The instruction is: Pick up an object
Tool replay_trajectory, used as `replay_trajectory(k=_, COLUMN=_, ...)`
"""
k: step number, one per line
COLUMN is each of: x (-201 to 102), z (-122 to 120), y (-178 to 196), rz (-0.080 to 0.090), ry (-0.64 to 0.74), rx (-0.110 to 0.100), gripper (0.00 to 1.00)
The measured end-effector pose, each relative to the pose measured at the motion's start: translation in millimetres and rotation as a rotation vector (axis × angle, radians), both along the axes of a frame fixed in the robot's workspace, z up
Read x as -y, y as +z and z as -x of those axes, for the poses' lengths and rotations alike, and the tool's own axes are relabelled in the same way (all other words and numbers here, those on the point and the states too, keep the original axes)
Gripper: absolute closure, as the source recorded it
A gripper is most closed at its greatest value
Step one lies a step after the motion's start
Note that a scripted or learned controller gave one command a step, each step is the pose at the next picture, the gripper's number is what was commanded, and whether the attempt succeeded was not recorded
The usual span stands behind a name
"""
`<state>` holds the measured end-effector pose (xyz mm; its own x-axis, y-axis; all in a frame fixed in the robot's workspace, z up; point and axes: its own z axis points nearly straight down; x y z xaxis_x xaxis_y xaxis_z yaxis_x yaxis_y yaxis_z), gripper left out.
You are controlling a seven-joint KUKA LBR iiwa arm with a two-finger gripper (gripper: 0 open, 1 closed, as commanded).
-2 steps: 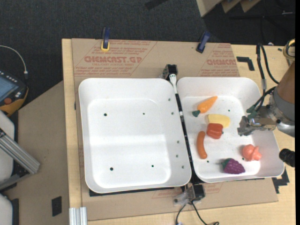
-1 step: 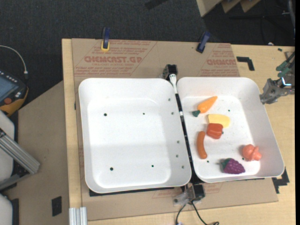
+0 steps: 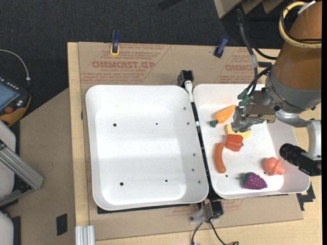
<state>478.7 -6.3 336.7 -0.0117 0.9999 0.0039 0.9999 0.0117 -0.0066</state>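
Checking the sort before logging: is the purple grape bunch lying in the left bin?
No, the purple grape bunch lies in the right bin, near its front edge beside the pink toy.

Grey arm (image 3: 294, 83) w/ orange band

Toy foods, all laid in the right bin (image 3: 286, 187):
- carrot (image 3: 225, 114), orange with green top, tilted, near the bin's back left;
- red pepper (image 3: 234, 142), mid-bin;
- yellow piece (image 3: 246, 134), partly hidden, just beside the pepper;
- orange sausage-shaped piece (image 3: 219, 157), lengthwise;
- purple grapes (image 3: 254, 180), at the front;
- pink-orange piece (image 3: 273, 166), front right.
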Motion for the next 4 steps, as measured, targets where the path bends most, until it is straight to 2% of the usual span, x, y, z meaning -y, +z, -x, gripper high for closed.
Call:
replay_trajectory(k=1, x=131.3, z=0.7, y=-40.9, rz=0.006, ry=-0.024, rx=0.002, gripper=1.00)
replay_trajectory(k=2, x=58.7, z=-0.3, y=-88.0, rz=0.000, ry=-0.005, rx=0.001, gripper=1.00)
replay_trajectory(k=3, x=140.0, z=-0.1, y=-87.5, rz=0.008, ry=-0.018, rx=0.009, gripper=1.00)
replay_trajectory(k=4, x=140.1, z=-2.0, y=89.4, rz=0.010, ry=-0.010, rx=0.028, gripper=1.00)
